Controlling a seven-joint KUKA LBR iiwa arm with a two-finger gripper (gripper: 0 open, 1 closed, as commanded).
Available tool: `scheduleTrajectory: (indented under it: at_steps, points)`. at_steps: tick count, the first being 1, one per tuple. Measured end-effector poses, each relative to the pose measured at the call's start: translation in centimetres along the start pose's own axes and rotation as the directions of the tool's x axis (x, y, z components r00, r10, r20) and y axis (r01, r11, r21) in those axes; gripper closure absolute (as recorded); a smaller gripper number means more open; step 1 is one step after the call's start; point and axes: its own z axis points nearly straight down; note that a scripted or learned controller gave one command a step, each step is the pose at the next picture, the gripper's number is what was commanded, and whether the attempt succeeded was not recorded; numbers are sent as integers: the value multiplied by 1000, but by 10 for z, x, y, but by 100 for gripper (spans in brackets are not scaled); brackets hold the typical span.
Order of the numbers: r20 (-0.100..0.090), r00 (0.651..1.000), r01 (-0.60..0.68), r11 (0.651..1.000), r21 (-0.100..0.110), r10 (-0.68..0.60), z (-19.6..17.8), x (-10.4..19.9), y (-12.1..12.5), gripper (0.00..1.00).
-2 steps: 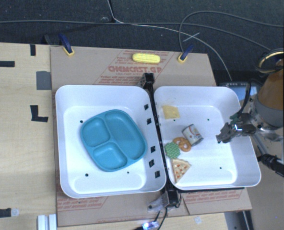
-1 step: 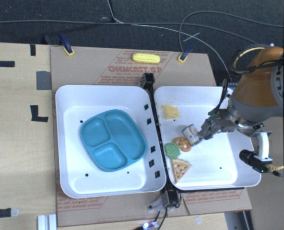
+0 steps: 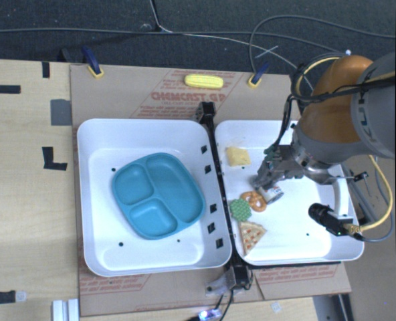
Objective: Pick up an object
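Pincer (image 3: 270,182): we cannot tell its state; it sits low, centre-right of frame.
Pretzel (image 3: 254,201): just below-left of it, in the right bin (image 3: 318,246).
Handling: we judge it light, stiff, small; take it across its outer edges.

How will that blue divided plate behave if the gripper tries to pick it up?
The blue divided plate looks like rigid plastic, so probably stiff and light. It lies flat in the left bin, wide and smooth, so two fingers would likely slip unless they pinch its rim.

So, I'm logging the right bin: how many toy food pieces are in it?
4: a yellow piece at the upper left, a pretzel by the gripper, a green piece, a pizza slice lowest. The arm may hide more.
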Motion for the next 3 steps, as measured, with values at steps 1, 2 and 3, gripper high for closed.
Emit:
scheduleTrajectory:
  at_steps: [1,2,3]
  points:
    - [0,1000,0,1000,1,0,-5,55,4,100]
    - [0,1000,-1,1000,0,1,-11,100,26,100]
    - [1,1000,-2,1000,1,2,-19,152,38,100]
